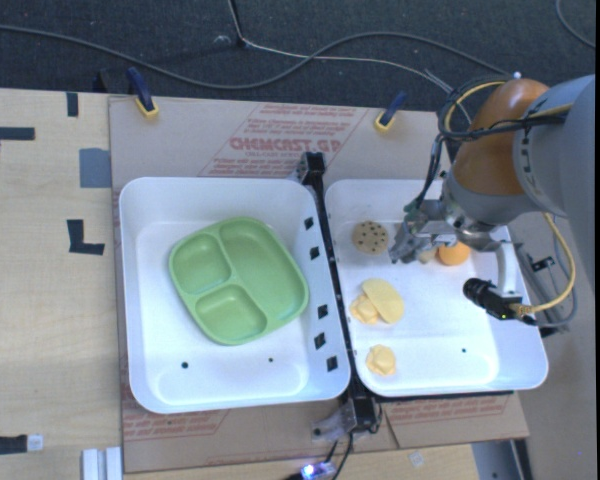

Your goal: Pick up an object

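Note:
The right bin [500, 368] holds a brown cookie [370, 235] near its back left, a small orange ball [454, 254] further right, a pale yellow chip-like pair [378, 302] in the middle, and a small yellow lump [381, 360] near the front. My gripper [413, 246] hangs low over the bin between the cookie and the orange ball, close to both. I see nothing held between its fingers.
The left bin [145, 208] holds a green divided plate [238, 279]. A black divider [325, 268] runs between the bins. The grey arm with its orange band [505, 138] and cables crowds the back right of the right bin. Two clamps [388, 118] pin the cardboard.

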{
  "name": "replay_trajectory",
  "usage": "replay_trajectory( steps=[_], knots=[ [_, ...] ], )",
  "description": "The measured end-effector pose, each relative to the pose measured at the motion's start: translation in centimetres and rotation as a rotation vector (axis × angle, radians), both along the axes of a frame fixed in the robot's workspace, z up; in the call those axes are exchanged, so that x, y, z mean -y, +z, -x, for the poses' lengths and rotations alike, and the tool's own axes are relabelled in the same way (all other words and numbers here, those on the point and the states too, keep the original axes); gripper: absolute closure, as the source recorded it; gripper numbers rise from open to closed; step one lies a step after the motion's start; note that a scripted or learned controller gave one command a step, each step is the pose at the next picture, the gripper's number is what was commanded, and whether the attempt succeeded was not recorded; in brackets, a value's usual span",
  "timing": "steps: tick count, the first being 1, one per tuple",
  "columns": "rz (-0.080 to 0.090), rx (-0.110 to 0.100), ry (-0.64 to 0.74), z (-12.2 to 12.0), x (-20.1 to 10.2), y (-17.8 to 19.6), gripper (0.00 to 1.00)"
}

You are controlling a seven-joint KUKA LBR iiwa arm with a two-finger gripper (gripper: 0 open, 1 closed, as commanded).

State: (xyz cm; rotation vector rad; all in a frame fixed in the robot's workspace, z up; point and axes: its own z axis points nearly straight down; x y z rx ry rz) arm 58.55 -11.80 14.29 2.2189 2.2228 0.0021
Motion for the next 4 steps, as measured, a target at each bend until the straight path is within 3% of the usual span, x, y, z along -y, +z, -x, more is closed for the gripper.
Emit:
replay_trajectory(
  steps=[2, 4],
  knots=[
    [0.000, 0.000, 0.000, -0.5, -0.5, 7.4, 1.00],
    [0.000, -0.002, 0.003, 0.9, -11.2, 7.9, 1.00]
  ],
)
